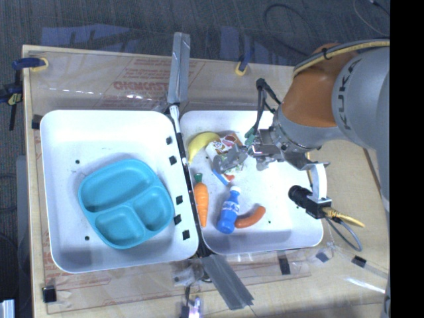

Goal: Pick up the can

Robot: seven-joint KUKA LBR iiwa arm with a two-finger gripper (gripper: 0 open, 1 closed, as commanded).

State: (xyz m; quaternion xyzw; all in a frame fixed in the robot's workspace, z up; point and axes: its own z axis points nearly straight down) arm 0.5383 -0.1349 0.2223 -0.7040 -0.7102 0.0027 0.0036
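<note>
The can (222,148), white with a red label and a silver end, lies tilted in the upper middle of the right bin (291,227). It sits just right of the banana (201,142). My gripper (238,156) comes in from the right and is down at the can's right side, touching or nearly touching it. Metal parts of the gripper overlap the can's lower right edge, so the contact itself is hidden. The grey arm with its orange band (311,101) covers the bin's upper right corner.
In the right bin, a carrot (201,203), a blue bottle (228,211) and a red sausage (250,216) lie below the can. The left bin (59,144) holds a blue divided plate (126,203). A black cable fitting (306,199) hangs by the right bin's right wall.
</note>
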